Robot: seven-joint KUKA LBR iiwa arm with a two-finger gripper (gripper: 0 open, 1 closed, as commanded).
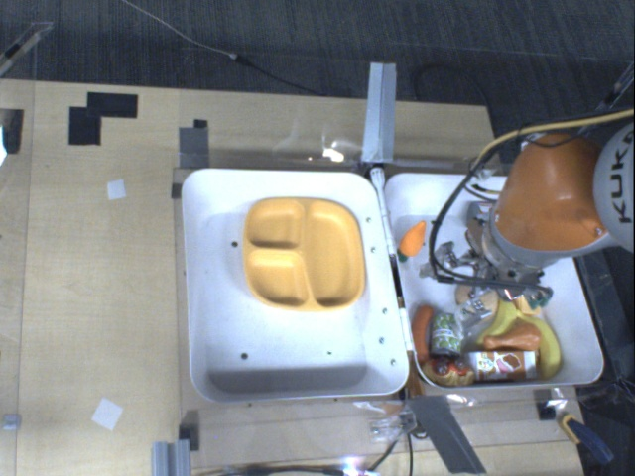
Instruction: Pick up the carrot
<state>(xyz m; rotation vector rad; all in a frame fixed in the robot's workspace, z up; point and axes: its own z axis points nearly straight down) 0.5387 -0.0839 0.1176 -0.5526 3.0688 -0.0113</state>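
The end effector [493, 288] hangs over the middle of the right bin [585, 310], largely hidden beneath the arm's orange band [549, 198] and grey wrist; whether it is spread or pressed together cannot be told from this slanted overhead view. Nothing can be seen gripped by it. Dark cables [448, 211] loop from the wrist toward the bin's far wall.

The carrot [412, 238], small and orange, lies near the left wall of the right bin, to the left of the end effector and apart from it, tilted with one end toward the bin's far edge.

At the near end of the same bin lies a cluster of items: a banana [536, 330], a bottle [501, 364] on its side with a brown-and-white label, a small green-labelled can [445, 333], and a reddish item [424, 327] just beside it.

The left bin [213, 296] carries a yellow divided plate [303, 252] with three compartments, set toward its far half.

Both bins rest side by side on the pale wooden surface [89, 296], which bears black markers [99, 114] at its far left.
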